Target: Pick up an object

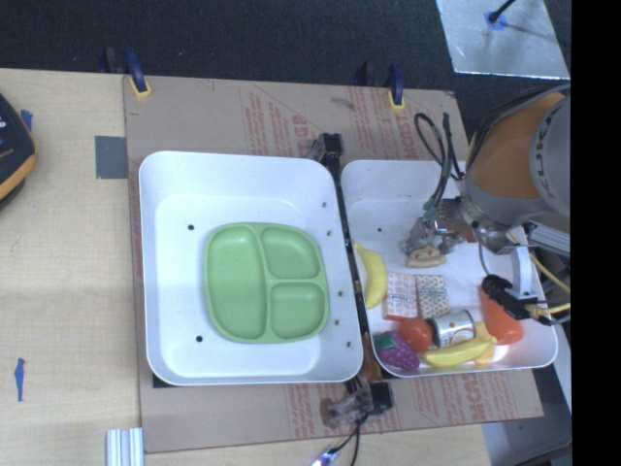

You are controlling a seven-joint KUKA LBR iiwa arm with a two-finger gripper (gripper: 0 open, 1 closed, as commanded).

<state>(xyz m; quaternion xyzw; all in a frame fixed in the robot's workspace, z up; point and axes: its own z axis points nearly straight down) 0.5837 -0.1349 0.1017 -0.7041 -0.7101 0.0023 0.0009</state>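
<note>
A: Where's the pincer [427, 239] now?

B: Low in the right bin [388, 187], over a small tan object [425, 255] near the middle of it. Whether it's released or clenched I cannot tell; the metal parts blur together from above.

A: And the other candidates?

B: Crowded at the near end: a yellow banana [372, 275] against the dividing wall, a patterned packet [415, 295], a red tomato-like piece [416, 333], a silver can [452, 328], a purple grape bunch [398, 356], a second banana [458, 354] and an orange-red vegetable [500, 320].

A: What could spoil the pick?

B: I'd judge the tan object too flat and small, so it may slip out on the lift. The left bin [155, 260] carries just a green divided plate [265, 282], so nothing interferes there.
</note>
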